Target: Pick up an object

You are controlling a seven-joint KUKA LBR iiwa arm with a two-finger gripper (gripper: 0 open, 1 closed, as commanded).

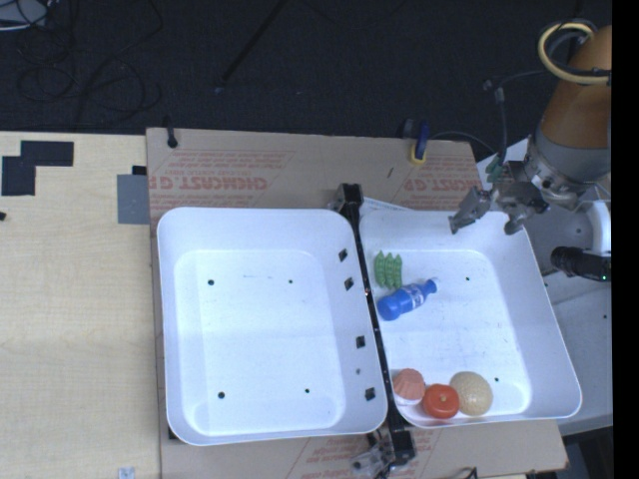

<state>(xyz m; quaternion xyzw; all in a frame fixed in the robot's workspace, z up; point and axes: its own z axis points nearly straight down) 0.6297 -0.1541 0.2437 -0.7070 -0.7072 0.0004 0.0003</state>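
The right bin (519,297) holds a blue bottle (404,299) lying on its side near the bin's left wall, with a small green ridged piece (387,267) just above it. At the bin's near edge sit a pink round piece (407,383), a red tomato-like ball (440,400) and a tan round ball (472,391) in a row. My gripper (489,215) hovers above the far right corner of this bin, well apart from all the objects. Its two fingers are spread, with nothing between them.
The left bin (190,267) lies beside the right one, with a black divider strip (361,297) between them. Brown cardboard (300,168) lies under both bins. A pale wooden bench surface (70,317) stretches to the left.
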